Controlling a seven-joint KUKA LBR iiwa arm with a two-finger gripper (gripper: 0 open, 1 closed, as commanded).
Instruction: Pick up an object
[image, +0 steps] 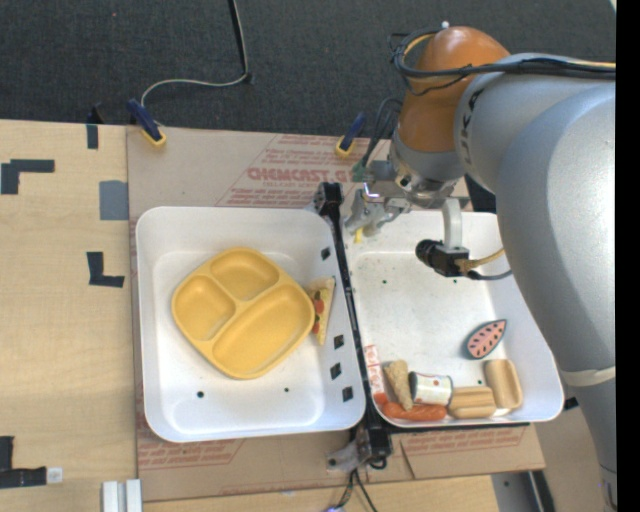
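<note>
Above the bins' far divider, the claw (368, 212) hovers.
Its grip is seemingly empty, though I cannot tell; the yellow plate (243, 312) lies below-left.

A broad, smooth grey arm (560, 190) is seen, rounded in section. An orange band (445, 85) is wrapped above the wrist, crossed by thin dark cables. Below it, a metallic hand (372, 212) and a black fitting with a tan cable are mounted.
</note>
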